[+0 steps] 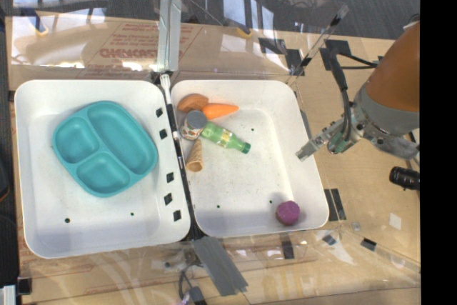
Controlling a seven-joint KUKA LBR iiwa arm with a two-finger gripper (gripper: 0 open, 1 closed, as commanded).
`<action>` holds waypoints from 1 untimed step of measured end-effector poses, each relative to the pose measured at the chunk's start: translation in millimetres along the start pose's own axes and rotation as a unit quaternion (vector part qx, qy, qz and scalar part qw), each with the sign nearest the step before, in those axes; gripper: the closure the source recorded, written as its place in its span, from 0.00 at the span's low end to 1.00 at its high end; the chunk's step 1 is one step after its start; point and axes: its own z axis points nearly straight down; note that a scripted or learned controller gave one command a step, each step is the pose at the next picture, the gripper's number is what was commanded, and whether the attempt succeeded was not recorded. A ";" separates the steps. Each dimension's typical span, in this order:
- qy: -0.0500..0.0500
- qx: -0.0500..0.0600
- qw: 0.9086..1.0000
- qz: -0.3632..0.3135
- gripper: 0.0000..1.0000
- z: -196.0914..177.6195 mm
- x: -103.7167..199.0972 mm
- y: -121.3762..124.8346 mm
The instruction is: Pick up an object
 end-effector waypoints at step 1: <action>0.001 0.001 0.942 0.335 1.00 -21.1 6.5 -12.4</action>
